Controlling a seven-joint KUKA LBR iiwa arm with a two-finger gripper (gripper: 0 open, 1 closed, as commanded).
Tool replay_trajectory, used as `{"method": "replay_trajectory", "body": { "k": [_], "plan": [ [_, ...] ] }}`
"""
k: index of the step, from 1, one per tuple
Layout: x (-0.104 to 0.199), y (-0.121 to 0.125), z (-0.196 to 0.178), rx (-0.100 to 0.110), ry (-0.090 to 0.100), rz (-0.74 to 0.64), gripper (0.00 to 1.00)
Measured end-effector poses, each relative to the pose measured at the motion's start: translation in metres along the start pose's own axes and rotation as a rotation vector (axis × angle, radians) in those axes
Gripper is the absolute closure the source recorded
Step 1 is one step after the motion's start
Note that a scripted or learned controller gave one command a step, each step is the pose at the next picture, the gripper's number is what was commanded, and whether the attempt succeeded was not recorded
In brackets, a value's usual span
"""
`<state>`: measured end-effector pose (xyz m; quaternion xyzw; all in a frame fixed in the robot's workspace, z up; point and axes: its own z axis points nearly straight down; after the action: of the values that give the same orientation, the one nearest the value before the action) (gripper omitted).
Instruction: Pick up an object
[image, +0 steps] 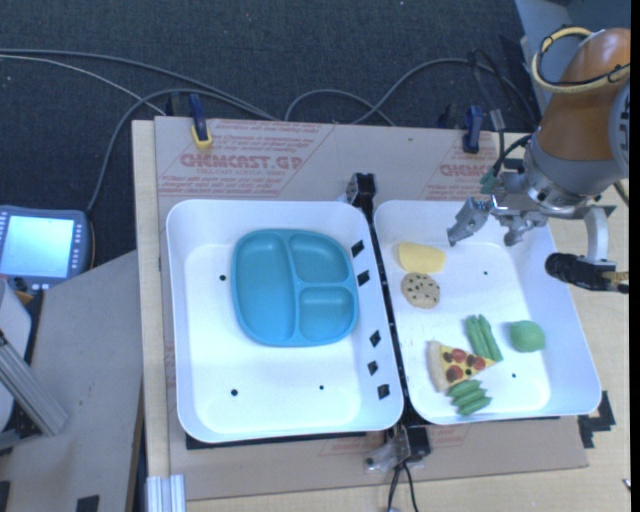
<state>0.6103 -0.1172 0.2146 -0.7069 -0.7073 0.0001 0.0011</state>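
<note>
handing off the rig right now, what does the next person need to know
Claw: open, holding nothing, hanging over the far end of the right bin.
Right bin holds the yellow piece, cookie, pizza slice, green beans, a second green bean piece and green ball.
Left bin holds the blue divided plate.
Done: nothing picked.
Left: lower onto one object, grip, lift.

In the right bin lie toy foods: a yellow wedge (421, 258) at the far left, a chocolate-chip cookie (421, 291) just nearer, a pizza slice (453, 363), green beans (483, 337), a pea pod (469, 398), and a green lump (526, 336) to the right.
</note>
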Motion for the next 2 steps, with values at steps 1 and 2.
{"method": "replay_trajectory", "body": {
  "k": [1, 2],
  "plan": [
    [-0.008, 0.005, 0.051, 0.005, 0.0, 0.001, 0.0],
    [-0.002, -0.002, 0.097, 0.005, 0.001, 0.001, 0.0]
  ]
}}
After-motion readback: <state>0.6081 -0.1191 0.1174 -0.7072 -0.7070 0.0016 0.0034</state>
